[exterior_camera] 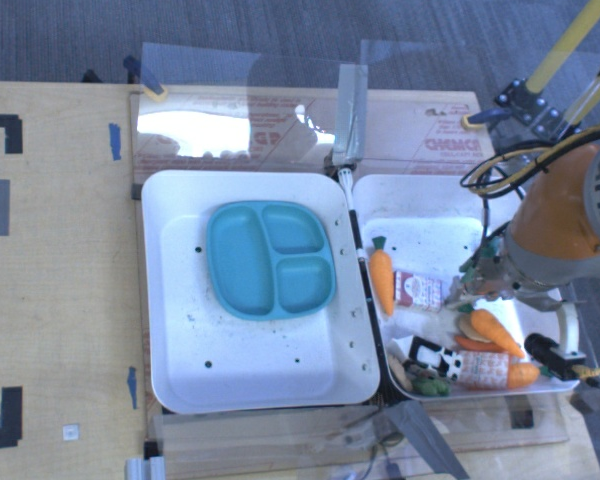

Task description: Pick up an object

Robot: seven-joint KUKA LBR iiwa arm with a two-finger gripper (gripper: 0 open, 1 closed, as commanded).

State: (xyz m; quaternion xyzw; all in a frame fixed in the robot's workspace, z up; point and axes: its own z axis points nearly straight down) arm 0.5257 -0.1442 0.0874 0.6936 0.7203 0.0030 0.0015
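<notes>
Your gripper [472, 290] hangs low in the right bin [420, 193], over the carton [420, 291] beside 1 carrot [381, 278]. Finger spread: cannot tell. Centre on the carton, clear of the second carrot [498, 332], before closing.

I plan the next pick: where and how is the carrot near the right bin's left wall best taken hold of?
Grip the carrot across its orange middle, coming straight down from above. It lies flat, lengthwise along the right bin wall, green top pointing away, so close across its narrow width.
</notes>
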